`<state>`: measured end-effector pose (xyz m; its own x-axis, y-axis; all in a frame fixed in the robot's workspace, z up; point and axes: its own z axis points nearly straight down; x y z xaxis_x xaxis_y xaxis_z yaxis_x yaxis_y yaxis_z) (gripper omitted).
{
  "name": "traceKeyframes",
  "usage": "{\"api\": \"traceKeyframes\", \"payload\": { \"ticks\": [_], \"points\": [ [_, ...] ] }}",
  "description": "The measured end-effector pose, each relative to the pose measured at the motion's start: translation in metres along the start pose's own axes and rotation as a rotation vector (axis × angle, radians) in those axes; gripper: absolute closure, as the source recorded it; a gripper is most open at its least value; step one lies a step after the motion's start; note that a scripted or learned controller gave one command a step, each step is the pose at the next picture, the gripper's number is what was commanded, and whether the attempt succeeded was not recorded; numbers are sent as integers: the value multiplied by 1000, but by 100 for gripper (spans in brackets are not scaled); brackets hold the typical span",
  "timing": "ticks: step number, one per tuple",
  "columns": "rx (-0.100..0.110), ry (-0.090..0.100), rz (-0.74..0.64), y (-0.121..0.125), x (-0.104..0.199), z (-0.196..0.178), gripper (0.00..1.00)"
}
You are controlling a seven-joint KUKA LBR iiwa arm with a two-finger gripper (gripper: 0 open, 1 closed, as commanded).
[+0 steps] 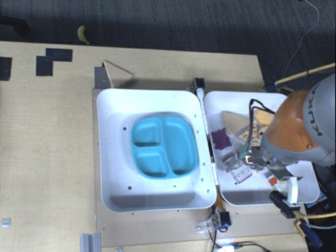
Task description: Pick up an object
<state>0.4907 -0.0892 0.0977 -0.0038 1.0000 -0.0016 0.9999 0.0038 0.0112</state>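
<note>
Reaching: gripper low in right bin, over small clutter.
Jaws: cannot tell.
Risk: perhaps slipping off crowded items.

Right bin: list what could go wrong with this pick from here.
1. The right bin is cluttered: a purple object, a small patterned card and other pieces crowd around the gripper, so it may catch two things or none.
2. The gripper is low among loose items; its descent may just shove them aside.
3. The arm hides part of the bin, so the camera can hardly confirm a grasp.
</note>
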Motion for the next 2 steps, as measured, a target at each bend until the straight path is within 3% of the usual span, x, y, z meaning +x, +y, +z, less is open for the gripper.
{"api": "traceKeyframes", "payload": {
  "ticks": [1, 2],
  "points": [
    [1, 0, 0, 0, 1, -9, 100],
    [7, 3, -2, 64, 51, -87, 100]
  ]
}}
